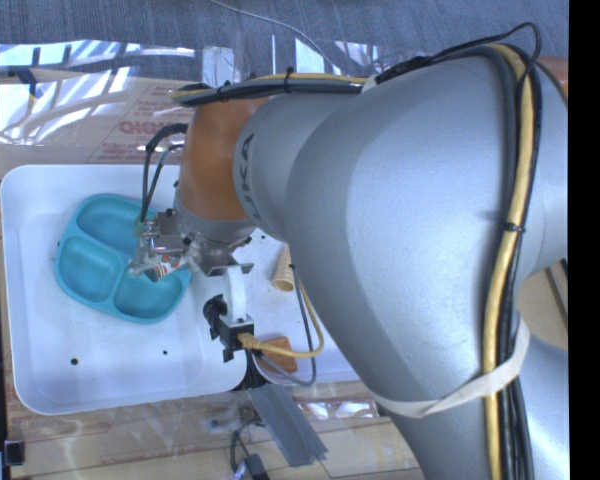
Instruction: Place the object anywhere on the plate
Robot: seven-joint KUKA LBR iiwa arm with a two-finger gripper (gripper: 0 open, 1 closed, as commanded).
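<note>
The blue divided plate [110, 258] lies in the left white bin [40, 368], its long axis slanting from upper left to lower right. The tool [162, 253] hangs over the plate's right edge — whether clenched or released, I cannot tell. A tan cone-shaped object [283, 268] lies off the plate, just right of the wrist, pointing up — the arm [380, 228] hides much of the bin.

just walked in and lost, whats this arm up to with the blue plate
The grey arm reaches in from the right over a white bin. Its gripper sits at the right edge of a blue divided plate. A small tan object lies in the bin beside the arm, off the plate.
</note>
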